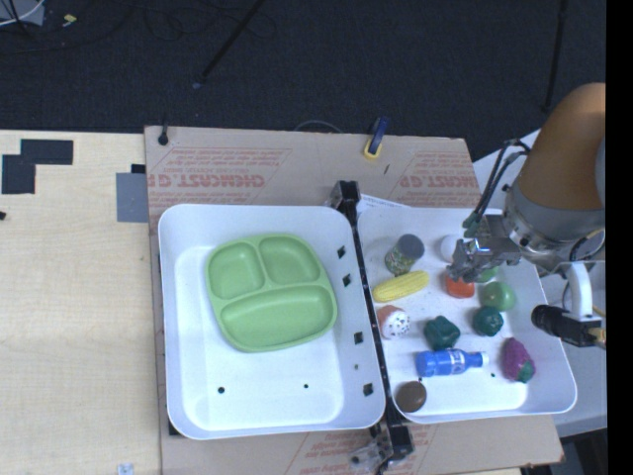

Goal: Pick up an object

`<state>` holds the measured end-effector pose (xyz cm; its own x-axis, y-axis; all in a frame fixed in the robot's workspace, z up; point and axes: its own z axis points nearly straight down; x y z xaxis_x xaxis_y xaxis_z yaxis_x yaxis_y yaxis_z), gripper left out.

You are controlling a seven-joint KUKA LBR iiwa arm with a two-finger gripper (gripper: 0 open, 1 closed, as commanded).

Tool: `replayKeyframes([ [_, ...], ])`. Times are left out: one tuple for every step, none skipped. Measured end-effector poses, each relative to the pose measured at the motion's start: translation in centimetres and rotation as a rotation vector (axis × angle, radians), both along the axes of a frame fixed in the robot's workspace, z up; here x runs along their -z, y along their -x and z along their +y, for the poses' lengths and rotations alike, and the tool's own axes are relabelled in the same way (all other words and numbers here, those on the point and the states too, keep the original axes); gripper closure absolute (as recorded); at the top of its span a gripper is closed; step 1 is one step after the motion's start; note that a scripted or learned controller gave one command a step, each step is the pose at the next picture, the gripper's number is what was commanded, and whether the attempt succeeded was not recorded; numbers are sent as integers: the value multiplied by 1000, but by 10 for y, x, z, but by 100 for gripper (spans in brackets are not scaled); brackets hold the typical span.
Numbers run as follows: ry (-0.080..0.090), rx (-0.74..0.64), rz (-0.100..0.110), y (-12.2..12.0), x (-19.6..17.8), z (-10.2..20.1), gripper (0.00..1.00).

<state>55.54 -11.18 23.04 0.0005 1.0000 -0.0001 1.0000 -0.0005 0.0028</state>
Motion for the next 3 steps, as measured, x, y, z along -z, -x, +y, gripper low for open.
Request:
replayKeyframes([
  [-3, -4, 6, 19, -9, 51, 100],
  [-2, -3, 9, 41, 8, 96, 100],
  [-2, -4, 7, 51, 11, 149, 100],
])
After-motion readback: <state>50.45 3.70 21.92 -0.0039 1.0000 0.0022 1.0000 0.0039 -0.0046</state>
